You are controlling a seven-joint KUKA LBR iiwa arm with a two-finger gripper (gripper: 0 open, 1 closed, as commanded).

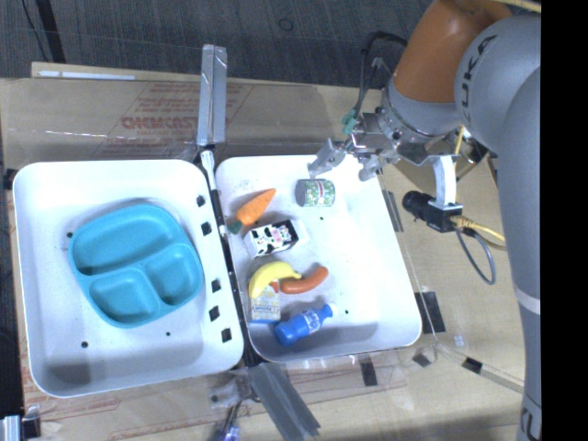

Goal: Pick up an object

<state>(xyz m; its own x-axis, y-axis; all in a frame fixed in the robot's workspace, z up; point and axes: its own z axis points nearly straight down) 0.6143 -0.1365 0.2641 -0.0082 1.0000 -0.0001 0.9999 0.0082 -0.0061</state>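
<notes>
1. The grey arm [478, 72] with its orange band reaches in from the right and hangs over the upper right corner of the right bin [390, 274]. This looks like the approach step: nothing is lifted yet.
2. The left bin [37, 274] holds a blue divided tray [138, 263], which lies well apart from the arm.
3. The right bin carries the candidates for picking. A banana [268, 277] lies touching a sausage [303, 282]; a blue bottle [301, 325] rests near the front wall; an orange carrot [252, 208] sits by the divider; a black-and-white carton [273, 237] lies between carrot and banana.
4. A small green-patterned can [316, 192] lies on its side near the bin's back wall, just below the tool, and looks like the likeliest target.
5. The gripper [349, 157] has its two fingers spread apart, with nothing between them; it stands above the bin's back rim, just beside the can and apart from it.
6. The next move, as I judge it, calls for centring over the can, descending so the fingers straddle its rounded body, then closing. A cylinder on its side may roll away.
</notes>
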